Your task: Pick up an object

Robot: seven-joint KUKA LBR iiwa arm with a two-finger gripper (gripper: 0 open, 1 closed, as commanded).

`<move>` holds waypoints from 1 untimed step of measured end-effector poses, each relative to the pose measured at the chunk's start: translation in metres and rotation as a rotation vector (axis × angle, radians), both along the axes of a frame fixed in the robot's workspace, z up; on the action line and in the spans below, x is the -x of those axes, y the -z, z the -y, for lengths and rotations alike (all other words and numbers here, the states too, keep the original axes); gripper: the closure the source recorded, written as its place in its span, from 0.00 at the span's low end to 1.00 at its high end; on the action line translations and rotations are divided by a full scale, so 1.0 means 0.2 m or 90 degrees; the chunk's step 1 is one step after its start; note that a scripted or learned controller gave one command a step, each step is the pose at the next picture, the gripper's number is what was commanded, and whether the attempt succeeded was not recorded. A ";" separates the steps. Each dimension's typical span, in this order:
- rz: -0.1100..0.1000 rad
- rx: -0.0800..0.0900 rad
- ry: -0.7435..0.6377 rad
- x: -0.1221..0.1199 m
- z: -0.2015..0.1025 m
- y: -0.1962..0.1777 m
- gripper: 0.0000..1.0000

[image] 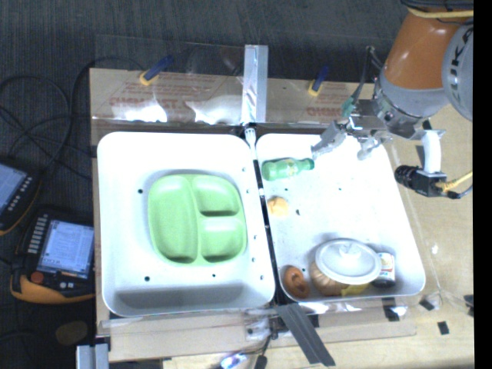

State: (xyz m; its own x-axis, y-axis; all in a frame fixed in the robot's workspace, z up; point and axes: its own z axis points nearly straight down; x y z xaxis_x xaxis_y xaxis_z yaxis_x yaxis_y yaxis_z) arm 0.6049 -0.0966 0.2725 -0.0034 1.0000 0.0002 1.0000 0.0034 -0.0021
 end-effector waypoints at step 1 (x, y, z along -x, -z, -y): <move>0.001 0.000 -0.258 0.02 0.40 0.45 0.00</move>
